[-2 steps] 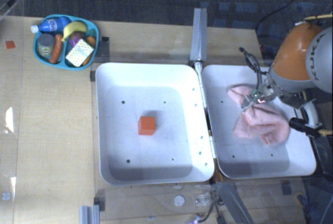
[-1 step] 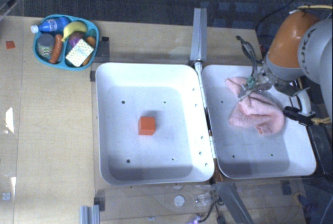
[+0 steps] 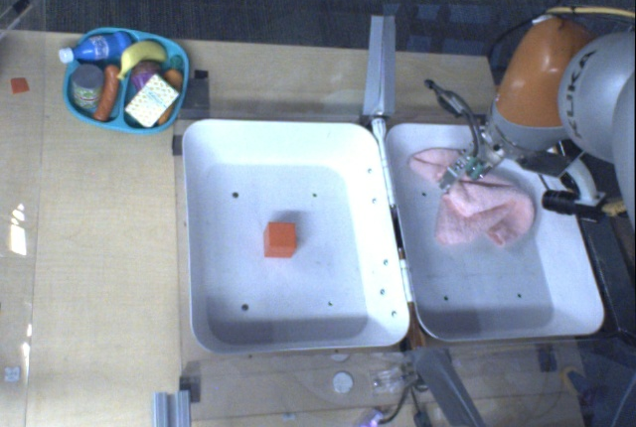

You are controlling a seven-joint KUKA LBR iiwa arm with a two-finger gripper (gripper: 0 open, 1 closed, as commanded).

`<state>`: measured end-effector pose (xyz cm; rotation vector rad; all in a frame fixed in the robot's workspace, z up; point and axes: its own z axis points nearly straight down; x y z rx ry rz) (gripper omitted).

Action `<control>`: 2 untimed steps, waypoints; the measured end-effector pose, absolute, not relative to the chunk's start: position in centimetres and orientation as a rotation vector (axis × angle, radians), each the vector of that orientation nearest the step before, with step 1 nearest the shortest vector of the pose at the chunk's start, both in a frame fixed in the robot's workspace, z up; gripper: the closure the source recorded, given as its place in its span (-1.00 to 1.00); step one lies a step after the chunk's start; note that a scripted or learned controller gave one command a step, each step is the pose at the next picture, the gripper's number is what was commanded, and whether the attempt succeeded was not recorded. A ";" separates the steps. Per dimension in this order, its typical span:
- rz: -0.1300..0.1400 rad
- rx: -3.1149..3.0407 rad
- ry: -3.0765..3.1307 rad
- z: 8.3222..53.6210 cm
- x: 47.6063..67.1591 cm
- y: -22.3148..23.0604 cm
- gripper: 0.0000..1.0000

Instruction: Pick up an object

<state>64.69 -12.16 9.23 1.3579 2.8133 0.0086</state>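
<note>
Across two bins, one orange cube (image 3: pixel 281 239), one pink cloth (image 3: pixel 484 211), tool (image 3: pixel 470 167) perhaps touching it

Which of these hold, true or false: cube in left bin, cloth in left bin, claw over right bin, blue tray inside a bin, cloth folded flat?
1. The orange cube lies in the left bin. True.
2. The pink cloth lies in the left bin. False: it lies in the right bin.
3. The claw is over the right bin, at the cloth's upper edge. True.
4. The blue tray sits inside a bin. False: it sits on the bench, up and left of the bins.
5. The cloth is folded flat. False: it is crumpled.
</note>
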 end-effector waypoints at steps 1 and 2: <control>0.012 1.509 2.734 9.3 63.8 -9.9 -1.00; 0.012 1.510 2.733 9.3 63.8 -9.9 -1.00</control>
